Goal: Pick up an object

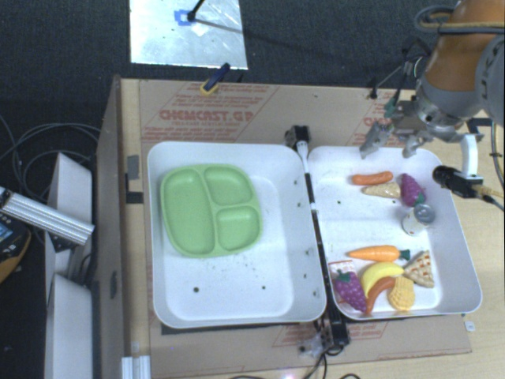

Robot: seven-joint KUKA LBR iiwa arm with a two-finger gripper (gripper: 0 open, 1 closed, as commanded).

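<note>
My gripper (pixel 392 144) hangs above the far edge of the right bin (pixel 347 219), its two fingers spread apart with nothing between them. Just below it lie an orange sausage (pixel 372 178), a tan wedge (pixel 382 190) and a purple piece of toy food (pixel 411 189). A grey round piece (pixel 418 218) rests further down. At the near end of that bin sit a carrot (pixel 375 253), a pizza slice (pixel 420 268), a banana (pixel 380 275), purple grapes (pixel 349 288) and a yellow waffle-like piece (pixel 402 294).
The left bin (pixel 229 290) holds a green divided plate (pixel 210 209). A central clamp (pixel 298 136) joins the bins at the far side. A black fitting (pixel 451 179) sticks over the right bin's right rim. Cardboard (pixel 260 109) borders the bins.
</note>
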